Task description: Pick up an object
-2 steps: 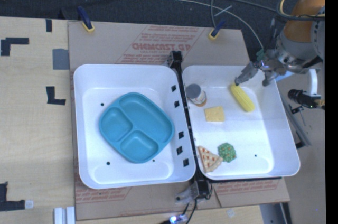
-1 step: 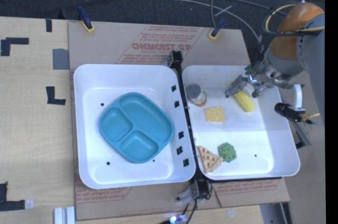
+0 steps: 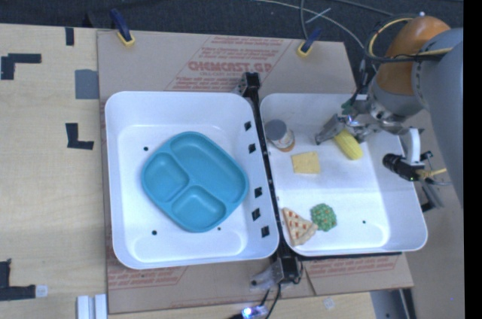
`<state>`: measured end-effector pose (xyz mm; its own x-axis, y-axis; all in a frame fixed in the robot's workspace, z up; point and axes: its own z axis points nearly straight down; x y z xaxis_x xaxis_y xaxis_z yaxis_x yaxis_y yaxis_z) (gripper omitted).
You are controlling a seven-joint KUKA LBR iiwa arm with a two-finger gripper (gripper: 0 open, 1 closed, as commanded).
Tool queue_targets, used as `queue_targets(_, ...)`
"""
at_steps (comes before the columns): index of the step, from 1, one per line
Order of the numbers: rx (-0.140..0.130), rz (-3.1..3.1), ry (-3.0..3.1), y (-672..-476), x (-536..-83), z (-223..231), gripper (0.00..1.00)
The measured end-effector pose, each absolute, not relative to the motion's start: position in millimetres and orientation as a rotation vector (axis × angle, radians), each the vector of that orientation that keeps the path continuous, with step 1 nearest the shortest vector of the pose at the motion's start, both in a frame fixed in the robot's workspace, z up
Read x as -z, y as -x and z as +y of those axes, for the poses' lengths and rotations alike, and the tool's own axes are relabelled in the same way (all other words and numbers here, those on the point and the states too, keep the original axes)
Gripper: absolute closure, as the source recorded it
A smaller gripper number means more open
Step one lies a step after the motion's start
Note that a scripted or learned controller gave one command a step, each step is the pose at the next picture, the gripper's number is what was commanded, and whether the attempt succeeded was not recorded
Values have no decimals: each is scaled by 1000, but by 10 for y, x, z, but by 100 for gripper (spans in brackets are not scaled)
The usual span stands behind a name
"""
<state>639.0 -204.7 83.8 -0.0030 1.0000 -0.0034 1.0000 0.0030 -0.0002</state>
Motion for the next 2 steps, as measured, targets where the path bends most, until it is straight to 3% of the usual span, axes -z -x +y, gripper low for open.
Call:
queue_targets(1, 1, 2222, -2211, -6406, -974, -2050, 100)
queue_targets(2, -3, 2223, -2217, -6449, -1587, -2000, 100)
